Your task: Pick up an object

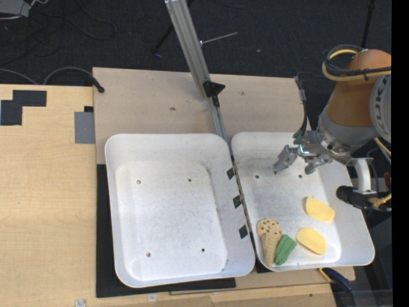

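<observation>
In the right bin (281,147) lie several small objects near its front: a yellow piece (319,210), a second yellow piece (311,240), a green piece (284,249) and a tan speckled cookie-like piece (268,231). My gripper (298,161) hangs over the middle of the right bin, above and behind these objects. Its two fingers are spread apart, and nothing sits between them. The nearest object, the upper yellow piece, lies to the gripper's front right.
The left bin (121,147) sits beside the right one, with black clips (237,201) along the shared edge. A slanted aluminium bar (192,50) rises behind the bins. The grey and orange arm (354,94) fills the right side.
</observation>
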`<action>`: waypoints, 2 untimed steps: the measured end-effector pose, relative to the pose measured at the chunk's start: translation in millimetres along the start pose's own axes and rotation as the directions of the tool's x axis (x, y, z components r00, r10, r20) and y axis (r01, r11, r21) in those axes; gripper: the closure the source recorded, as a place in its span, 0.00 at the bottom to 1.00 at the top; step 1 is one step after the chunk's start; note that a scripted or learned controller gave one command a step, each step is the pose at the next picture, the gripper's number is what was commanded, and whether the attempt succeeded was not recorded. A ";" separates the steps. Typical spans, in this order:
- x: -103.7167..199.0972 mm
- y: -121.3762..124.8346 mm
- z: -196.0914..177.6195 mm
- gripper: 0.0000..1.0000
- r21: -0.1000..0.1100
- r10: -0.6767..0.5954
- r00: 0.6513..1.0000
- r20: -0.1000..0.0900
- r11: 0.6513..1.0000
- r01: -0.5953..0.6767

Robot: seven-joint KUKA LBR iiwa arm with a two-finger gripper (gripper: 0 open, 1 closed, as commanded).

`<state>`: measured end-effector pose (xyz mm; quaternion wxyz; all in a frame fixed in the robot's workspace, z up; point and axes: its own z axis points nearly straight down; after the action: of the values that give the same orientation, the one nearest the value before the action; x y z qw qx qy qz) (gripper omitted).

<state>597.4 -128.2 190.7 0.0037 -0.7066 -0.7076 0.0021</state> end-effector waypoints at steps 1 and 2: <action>-0.6 1.0 -2.6 0.00 -0.005 0.002 1.000 0.001 1.000 -0.002; -4.4 -0.7 41.9 0.00 0.000 0.002 1.000 0.001 1.000 -0.002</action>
<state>596.3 -132.6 148.9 0.0032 -0.7072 -0.7070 0.0023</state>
